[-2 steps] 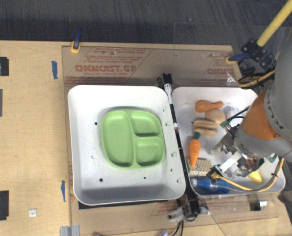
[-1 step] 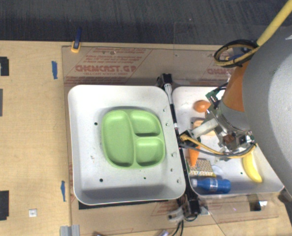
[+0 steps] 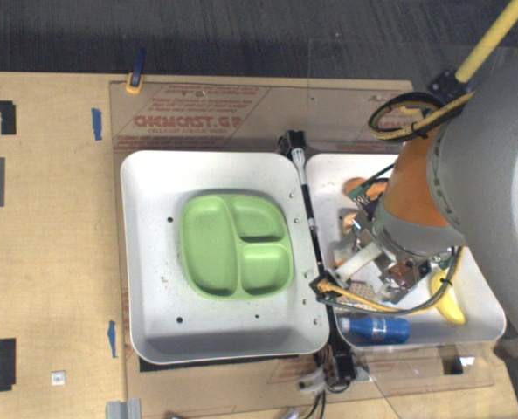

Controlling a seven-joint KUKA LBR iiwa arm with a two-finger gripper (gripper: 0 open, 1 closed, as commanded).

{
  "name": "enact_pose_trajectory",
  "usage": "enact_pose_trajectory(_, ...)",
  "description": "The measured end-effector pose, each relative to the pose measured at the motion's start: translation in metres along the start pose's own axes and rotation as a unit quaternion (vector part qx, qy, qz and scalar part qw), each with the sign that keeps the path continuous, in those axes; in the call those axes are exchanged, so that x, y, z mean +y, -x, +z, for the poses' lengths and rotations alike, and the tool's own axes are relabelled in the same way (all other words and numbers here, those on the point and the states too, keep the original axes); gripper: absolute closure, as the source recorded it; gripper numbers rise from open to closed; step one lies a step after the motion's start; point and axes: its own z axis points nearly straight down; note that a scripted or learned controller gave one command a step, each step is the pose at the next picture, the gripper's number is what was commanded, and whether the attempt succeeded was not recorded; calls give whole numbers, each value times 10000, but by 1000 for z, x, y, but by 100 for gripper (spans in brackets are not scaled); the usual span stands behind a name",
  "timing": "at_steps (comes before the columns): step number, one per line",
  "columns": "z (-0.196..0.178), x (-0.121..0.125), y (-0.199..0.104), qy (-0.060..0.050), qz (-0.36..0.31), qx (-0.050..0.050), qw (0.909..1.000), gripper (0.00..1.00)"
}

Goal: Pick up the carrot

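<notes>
Carrot [image 3: 355, 186] lay in the right bin [image 3: 486, 308], up-frame from the gripper [image 3: 363, 264] and near the bin's far wall; just an orange end of it showed beside the arm's orange band [image 3: 411, 195], the rest hidden under the arm [image 3: 468, 147]. It was apart from the gripper, with nothing visibly held between the fingers. Whether those fingers stood apart or together could not be told (wires and metal parts crowded the wrist, and the arm's bulk covered much of it).

The gripper hung low over the right bin, close to the divider where the two bins met. Just below it in the frame, a blue bottle-like item [image 3: 376, 327] lay on its side near the bin's front wall. To the gripper's right and slightly down-frame, a banana [image 3: 451, 305] rested against the bin floor, partly under the arm.

Well to the gripper's left, the left bin [image 3: 154, 234] held a green divided plate [image 3: 237, 244], lying flat in the middle of that bin. Both bins sat on a brown bench [image 3: 58, 234], with strips of blue tape [image 3: 96, 123] on it far to the gripper's left.
</notes>
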Motion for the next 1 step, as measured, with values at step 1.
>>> enact_pose_trajectory(1,0,51,29,33,1037,17,9946,0)
